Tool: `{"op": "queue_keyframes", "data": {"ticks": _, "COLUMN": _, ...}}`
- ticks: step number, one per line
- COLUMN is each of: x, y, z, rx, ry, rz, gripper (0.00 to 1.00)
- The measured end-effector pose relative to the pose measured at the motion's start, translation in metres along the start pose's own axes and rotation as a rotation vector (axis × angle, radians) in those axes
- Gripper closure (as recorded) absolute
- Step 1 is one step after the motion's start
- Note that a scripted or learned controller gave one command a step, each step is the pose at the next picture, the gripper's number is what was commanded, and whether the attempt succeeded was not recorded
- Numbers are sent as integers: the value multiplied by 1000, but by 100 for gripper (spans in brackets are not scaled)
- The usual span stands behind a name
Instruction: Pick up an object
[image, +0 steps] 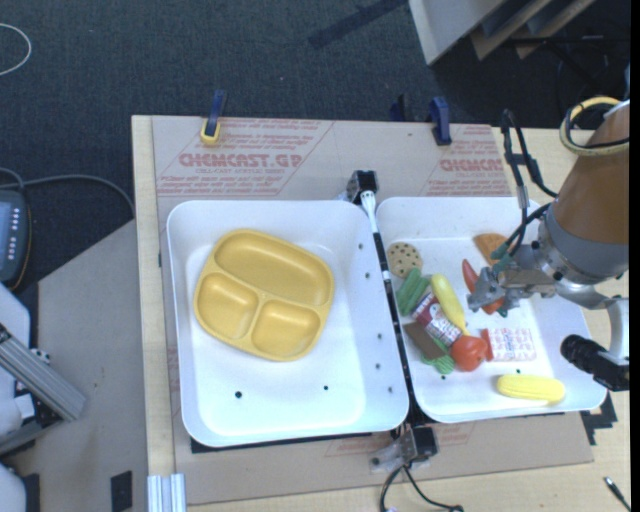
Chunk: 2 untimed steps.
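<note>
Nearest the camera, along the front of the right bin (590, 400), a smooth yellow lemon-shaped piece (531, 387) lies on its side. Just behind it sit a glossy red tomato (468, 350), a pink-and-white printed card (511, 343), a brown wrapped bar with a red label (433, 327), a yellow banana-like piece (449, 303) and green leafy plastic (412, 292), all crowded together and touching. Farther back lie a round brown speckled cookie (403, 258) and an orange wedge (490, 244).

Reaching in from the right, the arm (598, 205) bends down over this bin, its orange band broad and matte above the grey wrist. The gripper (492, 292) hangs low over the pile's right side, near a red pepper-like piece (470, 274); whether its fingers are parted or closed cannot be told from this angle, and nothing is plainly held.

Beside it, the left bin (190, 330) holds a yellow three-compartment tray (264, 294) with rounded corners.
</note>
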<state>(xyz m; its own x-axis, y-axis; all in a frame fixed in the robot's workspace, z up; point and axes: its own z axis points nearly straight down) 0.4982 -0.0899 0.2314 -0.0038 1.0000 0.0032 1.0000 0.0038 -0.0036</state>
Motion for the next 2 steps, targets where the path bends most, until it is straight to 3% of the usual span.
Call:
{"op": "queue_keyframes", "data": {"ticks": 1, "x": 17, "y": -16, "z": 6, "rx": 1, "ry": -1, "rz": 2, "gripper": 100}}
{"op": "queue_keyframes", "data": {"ticks": 2, "x": 28, "y": -13, "z": 17, "rx": 1, "ry": -2, "rz": 3, "gripper": 100}}
